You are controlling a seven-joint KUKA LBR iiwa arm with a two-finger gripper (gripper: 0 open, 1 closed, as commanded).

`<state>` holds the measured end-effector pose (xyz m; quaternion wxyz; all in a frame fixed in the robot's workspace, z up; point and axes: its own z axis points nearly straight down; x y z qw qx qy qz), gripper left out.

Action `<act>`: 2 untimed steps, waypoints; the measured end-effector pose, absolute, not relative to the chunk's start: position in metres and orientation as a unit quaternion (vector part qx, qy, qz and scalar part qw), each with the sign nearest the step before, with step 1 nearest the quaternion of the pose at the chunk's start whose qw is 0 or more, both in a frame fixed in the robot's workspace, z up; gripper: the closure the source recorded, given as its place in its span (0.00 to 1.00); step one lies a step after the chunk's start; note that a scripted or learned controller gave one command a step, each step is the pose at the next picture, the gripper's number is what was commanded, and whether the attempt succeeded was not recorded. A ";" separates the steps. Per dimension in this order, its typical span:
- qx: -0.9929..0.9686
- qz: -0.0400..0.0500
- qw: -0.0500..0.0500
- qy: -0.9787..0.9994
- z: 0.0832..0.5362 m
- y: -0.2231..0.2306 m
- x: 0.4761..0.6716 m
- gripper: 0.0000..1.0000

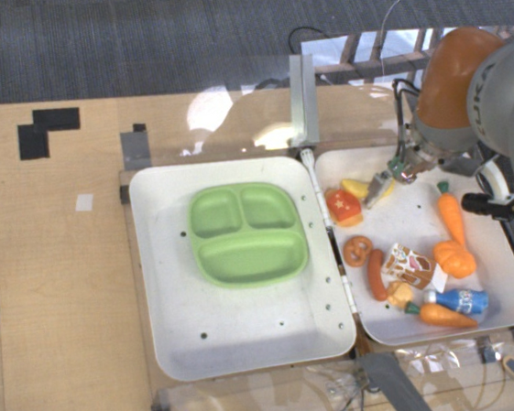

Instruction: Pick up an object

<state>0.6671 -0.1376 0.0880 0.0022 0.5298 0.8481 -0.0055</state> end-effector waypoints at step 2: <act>0.517 0.003 0.005 0.856 0.159 -0.138 0.672 0.00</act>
